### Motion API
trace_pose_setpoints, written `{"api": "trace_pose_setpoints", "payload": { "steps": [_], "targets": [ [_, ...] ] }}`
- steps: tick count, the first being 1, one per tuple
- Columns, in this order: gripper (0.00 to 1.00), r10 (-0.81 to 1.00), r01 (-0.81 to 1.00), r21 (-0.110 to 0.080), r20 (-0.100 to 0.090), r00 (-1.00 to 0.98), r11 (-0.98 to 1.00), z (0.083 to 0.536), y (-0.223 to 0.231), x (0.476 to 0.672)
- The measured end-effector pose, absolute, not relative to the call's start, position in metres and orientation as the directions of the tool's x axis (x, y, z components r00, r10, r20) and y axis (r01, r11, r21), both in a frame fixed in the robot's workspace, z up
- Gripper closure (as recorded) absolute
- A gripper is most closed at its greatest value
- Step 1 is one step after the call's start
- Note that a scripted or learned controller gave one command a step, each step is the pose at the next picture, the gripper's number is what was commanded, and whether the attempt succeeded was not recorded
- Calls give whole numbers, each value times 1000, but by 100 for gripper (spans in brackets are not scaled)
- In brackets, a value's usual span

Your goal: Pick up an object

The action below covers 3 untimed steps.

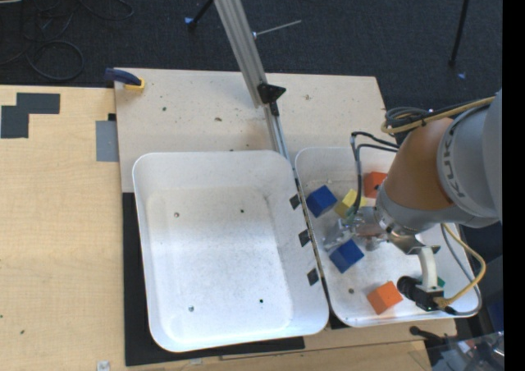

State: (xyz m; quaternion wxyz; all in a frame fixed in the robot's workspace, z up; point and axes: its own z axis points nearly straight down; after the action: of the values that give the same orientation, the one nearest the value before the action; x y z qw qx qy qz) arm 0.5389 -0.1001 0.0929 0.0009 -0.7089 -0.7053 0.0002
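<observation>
Because the task leaves the choice to us, we take the lower blue cube (pixel 346 255) as the likeliest target: it lies in the right bin (pixel 361 318), just below the end effector (pixel 344 230), and we judge it light, rigid and smooth-faced, best pinched across two opposite flat sides. Around it we see a second blue cube (pixel 320 199), a yellow piece (pixel 350 199), and orange blocks at the near (pixel 384 297) and far (pixel 375 184) ends. We cannot tell how the end effector is set, since clutter hides it; the left bin (pixel 148 172) sits alongside on the tabletop (pixel 197 107).
</observation>
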Motion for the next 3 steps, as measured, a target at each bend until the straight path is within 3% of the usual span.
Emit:
{"api": "trace_pose_setpoints", "payload": {
  "steps": [1,3],
  "targets": [
    [100,1000,1000,-3,3,13,-13,103,-102,538],
    [100,1000,1000,4,-1,0,0,218,-107,551]
  ]
}}
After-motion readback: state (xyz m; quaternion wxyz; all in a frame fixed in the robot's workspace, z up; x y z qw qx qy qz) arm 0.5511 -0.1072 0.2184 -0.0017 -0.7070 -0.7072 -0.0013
